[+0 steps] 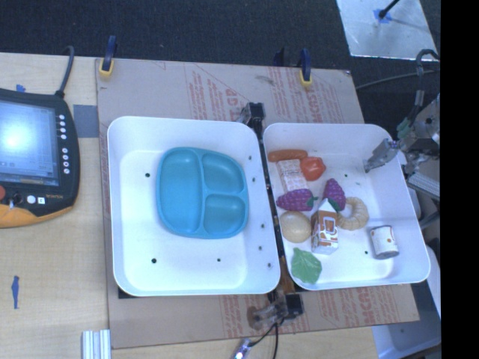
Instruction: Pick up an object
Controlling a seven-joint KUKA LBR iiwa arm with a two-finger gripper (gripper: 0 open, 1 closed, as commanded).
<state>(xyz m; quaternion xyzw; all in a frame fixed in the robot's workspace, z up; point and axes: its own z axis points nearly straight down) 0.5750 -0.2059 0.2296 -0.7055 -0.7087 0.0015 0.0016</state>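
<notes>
From the camera above the desk, my pickings all lie in the right-hand shallow white bin [400, 200], bunched toward its left wall: a long orange sausage-shaped toy [287, 155], a red rounded toy [313, 168], two purple grape-like bunches [295, 199] [334, 194], a pale egg-shaped ball [295, 226], a small brown-and-white carton [325, 230], a tan ring like a doughnut [356, 213] and a green leafy piece [306, 265]. The small silver can lying on its side [382, 241] sits apart from the rest, so I judge it the easiest take: light, stiff, likely slick and apt to roll, best pinched across its round body. The left bin holds a blue compartment tray [202, 193]. My hand [382, 155] hangs over the right bin's upper right part, near its far rim, carrying nothing; whether it stands apart or together I cannot tell.
</notes>
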